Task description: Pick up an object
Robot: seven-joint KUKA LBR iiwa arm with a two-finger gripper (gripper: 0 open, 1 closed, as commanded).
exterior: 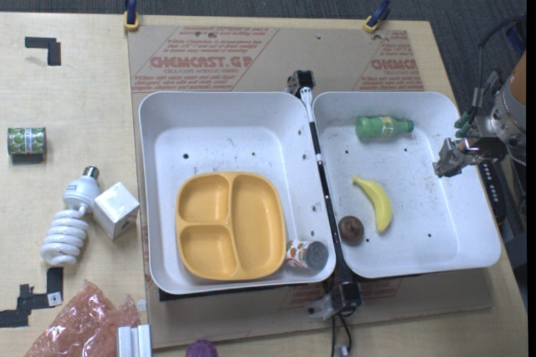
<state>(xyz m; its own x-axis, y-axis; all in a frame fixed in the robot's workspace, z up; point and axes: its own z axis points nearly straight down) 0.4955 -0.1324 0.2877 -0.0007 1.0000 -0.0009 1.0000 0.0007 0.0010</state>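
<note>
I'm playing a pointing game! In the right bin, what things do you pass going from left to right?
Brown round thing → banana → gripper at the bin's right side. The green bottle lies above the banana, so its place in the order is unclear.

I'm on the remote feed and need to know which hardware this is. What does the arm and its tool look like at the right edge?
The tool is a small metallic grey and black assembly with a touch of green near its top. Behind it sits a pale grey wrist housing with an orange patch above, and thin dark cables loop around the arm.
</note>
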